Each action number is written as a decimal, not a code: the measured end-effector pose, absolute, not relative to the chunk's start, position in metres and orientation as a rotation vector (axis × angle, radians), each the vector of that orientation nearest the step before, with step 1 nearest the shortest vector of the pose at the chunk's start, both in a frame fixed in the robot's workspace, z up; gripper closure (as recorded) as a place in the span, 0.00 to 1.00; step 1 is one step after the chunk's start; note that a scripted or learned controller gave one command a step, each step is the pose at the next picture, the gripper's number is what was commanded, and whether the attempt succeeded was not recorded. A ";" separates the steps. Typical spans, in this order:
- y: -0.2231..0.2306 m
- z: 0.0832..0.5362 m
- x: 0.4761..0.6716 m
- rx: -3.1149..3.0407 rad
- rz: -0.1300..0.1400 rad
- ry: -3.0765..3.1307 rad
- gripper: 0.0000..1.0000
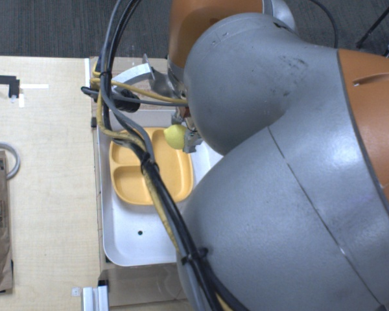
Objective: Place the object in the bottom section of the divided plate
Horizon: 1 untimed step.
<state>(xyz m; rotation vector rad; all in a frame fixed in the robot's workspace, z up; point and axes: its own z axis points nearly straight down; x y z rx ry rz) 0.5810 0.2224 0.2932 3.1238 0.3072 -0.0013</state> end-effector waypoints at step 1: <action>0.223 0.293 0.581 3.123 -0.003 0.308 0.00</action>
